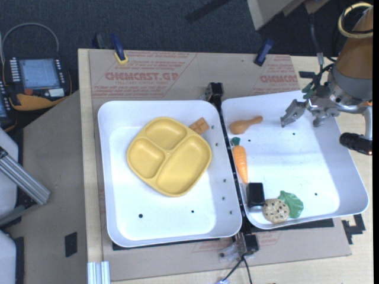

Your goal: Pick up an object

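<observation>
The claw (305, 114) hangs spread wide and empty over the right bin's (331, 176) far side. The toy drumstick (245, 124) lies just to its left, long axis pointing toward it.

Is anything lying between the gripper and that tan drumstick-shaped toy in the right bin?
Nothing visible. The gripper is over the right white bin's upper part, and bare bin floor lies between it and the tan drumstick-shaped toy to its left.
</observation>
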You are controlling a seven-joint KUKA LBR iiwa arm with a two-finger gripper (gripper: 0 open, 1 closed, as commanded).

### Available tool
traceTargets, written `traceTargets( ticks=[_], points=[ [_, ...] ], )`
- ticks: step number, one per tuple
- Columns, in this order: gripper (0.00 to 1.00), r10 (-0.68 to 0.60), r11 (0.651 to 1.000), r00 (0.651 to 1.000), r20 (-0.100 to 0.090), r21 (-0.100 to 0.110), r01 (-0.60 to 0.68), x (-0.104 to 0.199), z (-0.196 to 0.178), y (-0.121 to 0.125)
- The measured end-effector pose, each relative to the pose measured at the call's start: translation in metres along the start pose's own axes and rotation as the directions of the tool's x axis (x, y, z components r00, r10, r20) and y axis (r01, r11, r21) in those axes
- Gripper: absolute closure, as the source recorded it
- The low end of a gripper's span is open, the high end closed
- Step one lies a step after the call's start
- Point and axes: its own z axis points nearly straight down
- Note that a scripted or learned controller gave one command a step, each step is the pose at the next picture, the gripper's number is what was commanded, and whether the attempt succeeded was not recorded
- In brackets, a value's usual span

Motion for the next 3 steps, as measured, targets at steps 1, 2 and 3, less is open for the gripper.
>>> traceTargets(
  ticks=[1, 2, 3],
  points=[
    [0.00, 0.000, 1.000, 1.000, -0.002, 0.007, 0.000, 0.007, 0.061, -0.005],
    [0.00, 0.001, 1.000, 1.000, 0.004, -0.008, -0.001, 0.005, 0.105, -0.002],
    [1.00, 0.000, 1.000, 1.000, 0.002, -0.022, 0.000, 0.007, 0.091, 0.002]
  ],
)
